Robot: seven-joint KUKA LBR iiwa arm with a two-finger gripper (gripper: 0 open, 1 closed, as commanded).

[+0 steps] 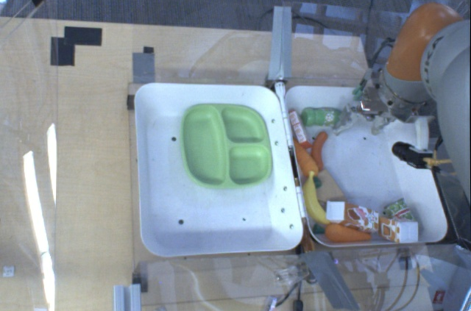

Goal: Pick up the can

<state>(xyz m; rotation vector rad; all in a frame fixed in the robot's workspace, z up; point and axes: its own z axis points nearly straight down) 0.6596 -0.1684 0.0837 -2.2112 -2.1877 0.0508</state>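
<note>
My gripper [358,109] over right bin [434,225], top-left part, just right of green can [319,115]. Can lies on its side near bin's top-left corner. My fingertips close to can's right end, perhaps touching; view too blurred to be sure. Jaw state: cannot tell. Below can: carrot [318,145], banana [314,201], second carrot [346,233], small cartons [383,221] along bin's bottom edge. Left of right bin: left bin [154,229] holding green divided plate [225,145].
</note>
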